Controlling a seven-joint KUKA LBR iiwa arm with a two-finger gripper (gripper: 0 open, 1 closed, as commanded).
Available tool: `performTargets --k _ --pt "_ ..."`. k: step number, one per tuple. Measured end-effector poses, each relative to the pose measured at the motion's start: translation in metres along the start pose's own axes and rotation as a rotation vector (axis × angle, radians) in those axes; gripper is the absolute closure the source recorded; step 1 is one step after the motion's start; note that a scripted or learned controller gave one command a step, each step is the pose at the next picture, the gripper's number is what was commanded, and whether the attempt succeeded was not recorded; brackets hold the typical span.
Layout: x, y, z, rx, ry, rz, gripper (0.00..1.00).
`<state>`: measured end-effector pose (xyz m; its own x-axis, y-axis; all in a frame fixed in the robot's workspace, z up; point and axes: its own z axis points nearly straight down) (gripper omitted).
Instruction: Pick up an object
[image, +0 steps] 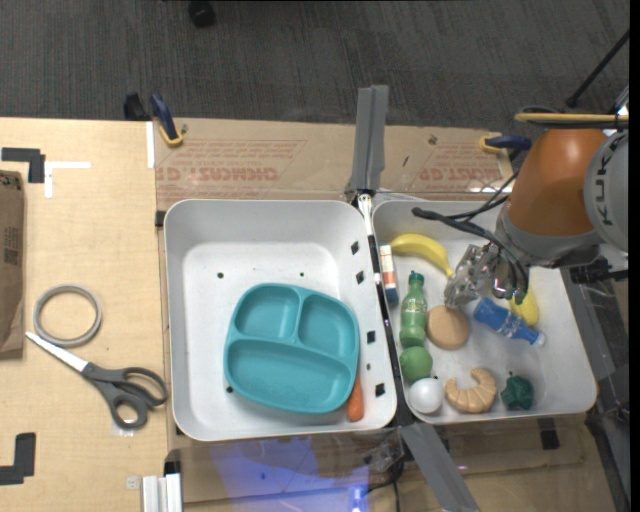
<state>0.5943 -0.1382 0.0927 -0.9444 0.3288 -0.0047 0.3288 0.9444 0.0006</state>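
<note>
My gripper (470, 283) hangs low in the right bin (572, 400), just above a tan round bun (448, 328) and beside a blue bottle (507, 321). A yellow banana (420, 251) lies to its left at the back. A green bottle (413, 310) stands along the bin's left side, with a green ball (416, 361) and a white ball (425, 395) in front of it. A croissant (472, 390) and a dark green piece (518, 392) lie near the front. Nothing shows between the fingers.
The left bin (200, 250) holds a teal divided plate (293, 347) with an orange carrot (355, 400) at its front right edge. A marker (387, 275) lies on the divider between the bins. Scissors (105, 380) and a tape roll (67, 313) lie on the bench at left.
</note>
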Motion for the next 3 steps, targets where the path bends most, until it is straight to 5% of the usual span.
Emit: performTargets --k 1,2,3 --pt "0.000 0.000 0.000 0.000 0.000 0.000 0.00" --pt "0.077 -0.001 0.001 0.000 0.004 0.087 0.00" --pt "0.044 0.025 0.001 0.000 0.001 -0.009 0.00"
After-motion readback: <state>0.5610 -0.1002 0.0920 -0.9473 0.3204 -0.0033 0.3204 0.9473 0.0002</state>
